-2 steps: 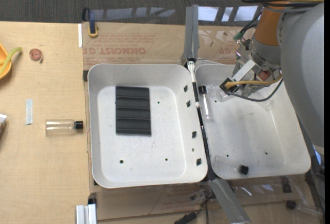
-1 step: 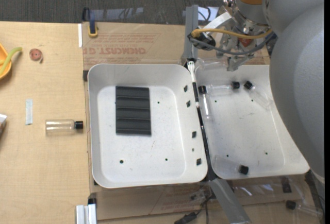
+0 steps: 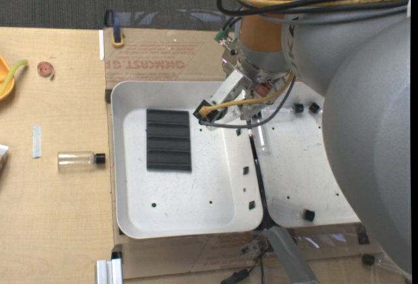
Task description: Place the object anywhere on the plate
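A black ribbed rectangular slab [image 3: 168,140] lies flat in the left white bin [image 3: 130,211], towards its left side. My gripper [image 3: 257,132] hangs over the divide between the two bins, at the upper end of the ridge, right of the slab and apart from it. The grey arm with its orange band covers most of the right bin [image 3: 307,165]. Nothing shows in the gripper. Small black pieces [image 3: 308,215] [image 3: 298,108] rest on the right bin's floor.
On the wooden bench left of the bins lie a clear bottle with a black cap [image 3: 78,159], a pale strip [image 3: 36,142], a small red disc [image 3: 44,68] and the edge of a yellow bowl [image 3: 5,77]. Cardboard [image 3: 157,57] lies behind the bins.
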You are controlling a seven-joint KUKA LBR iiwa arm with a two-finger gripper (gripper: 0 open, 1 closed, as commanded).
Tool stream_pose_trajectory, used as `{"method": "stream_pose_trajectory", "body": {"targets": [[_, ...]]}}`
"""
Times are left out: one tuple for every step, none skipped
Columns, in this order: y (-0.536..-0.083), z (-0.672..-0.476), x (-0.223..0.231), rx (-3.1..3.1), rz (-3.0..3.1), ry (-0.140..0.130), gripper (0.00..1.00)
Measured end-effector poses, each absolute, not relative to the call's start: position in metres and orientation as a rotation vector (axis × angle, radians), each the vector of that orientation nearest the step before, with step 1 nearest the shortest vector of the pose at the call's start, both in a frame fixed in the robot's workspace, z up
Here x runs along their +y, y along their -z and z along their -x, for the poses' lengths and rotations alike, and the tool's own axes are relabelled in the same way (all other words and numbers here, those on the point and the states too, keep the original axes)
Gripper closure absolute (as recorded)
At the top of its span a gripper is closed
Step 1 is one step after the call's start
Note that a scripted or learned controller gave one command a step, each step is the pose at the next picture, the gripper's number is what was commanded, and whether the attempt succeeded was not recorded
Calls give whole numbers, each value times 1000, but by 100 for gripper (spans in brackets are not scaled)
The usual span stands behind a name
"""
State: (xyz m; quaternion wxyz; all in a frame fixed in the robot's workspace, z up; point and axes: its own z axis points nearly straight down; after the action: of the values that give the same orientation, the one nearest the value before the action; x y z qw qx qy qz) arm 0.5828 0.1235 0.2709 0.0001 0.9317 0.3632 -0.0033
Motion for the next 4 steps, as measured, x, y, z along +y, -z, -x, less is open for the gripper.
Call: {"method": "stream_pose_trajectory", "body": {"targets": [[-178, -523, 172, 1038, -2964, 12, 100], [-90, -476, 224, 1371, -2827, 13, 100], [-192, -477, 228, 1179, -2910, 8, 100], [-104, -476, 227, 1402, -2811, 14, 100]]}}
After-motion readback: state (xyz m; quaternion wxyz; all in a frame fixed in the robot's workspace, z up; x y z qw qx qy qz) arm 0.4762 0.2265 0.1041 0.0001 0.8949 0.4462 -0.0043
